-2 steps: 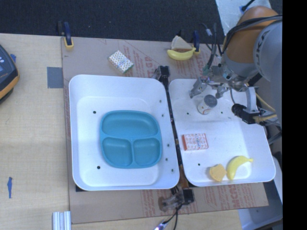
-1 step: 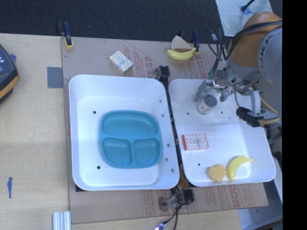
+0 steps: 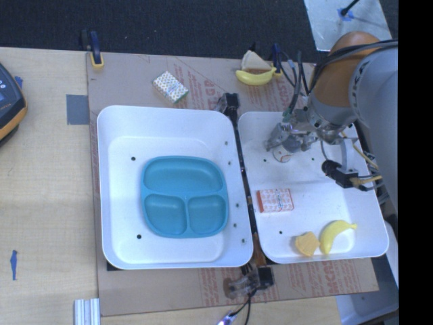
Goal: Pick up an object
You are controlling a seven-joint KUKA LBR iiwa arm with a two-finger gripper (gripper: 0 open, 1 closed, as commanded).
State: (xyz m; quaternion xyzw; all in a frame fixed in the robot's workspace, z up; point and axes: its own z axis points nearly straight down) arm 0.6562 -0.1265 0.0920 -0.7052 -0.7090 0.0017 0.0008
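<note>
My gripper [image 3: 287,143] is low over the back left part of the right bin [image 3: 365,202], reaching in from the right under the arm's orange band. A small pale round object [image 3: 283,157] lies right beneath it, partly hidden by the gripper. Whether it is touched I cannot tell. Further forward in the same bin lie a flat red-and-white packet [image 3: 275,200], a yellow banana [image 3: 336,234] and a small orange-yellow piece [image 3: 306,244] beside it.
The left bin [image 3: 118,181] holds a blue divided plate [image 3: 184,196]. Behind the bins on the bench sit a small patterned box [image 3: 170,86] and a yellow banana-shaped toy [image 3: 256,75]. A black device [image 3: 8,100] is at the left edge. Cables hang by the wrist.
</note>
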